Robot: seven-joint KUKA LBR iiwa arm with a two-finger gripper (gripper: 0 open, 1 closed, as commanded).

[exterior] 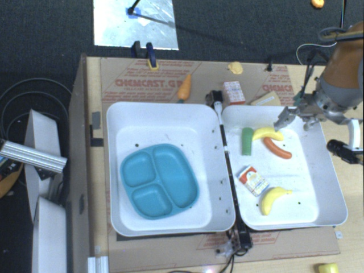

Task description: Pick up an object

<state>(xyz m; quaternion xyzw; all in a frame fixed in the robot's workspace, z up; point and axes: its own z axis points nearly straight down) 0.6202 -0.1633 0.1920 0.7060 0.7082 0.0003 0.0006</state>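
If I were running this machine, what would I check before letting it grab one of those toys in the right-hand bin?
1. End effector over the right bin: ok, at its upper right corner.
2. Nothing held yet: cannot tell, the fingers are too blurred.
3. Nearest target free to grab: not ok, the upper banana touches the sausage.
4. Easier targets: ok, the lower banana and the green block lie apart.
5. The carton lies flat: ok.
6. Left bin's blue tray out of the way: ok.

We count two white bins: one blue divided plate lies in the left one. Right of that plate we count two bananas, one green block, one sausage and one small carton.
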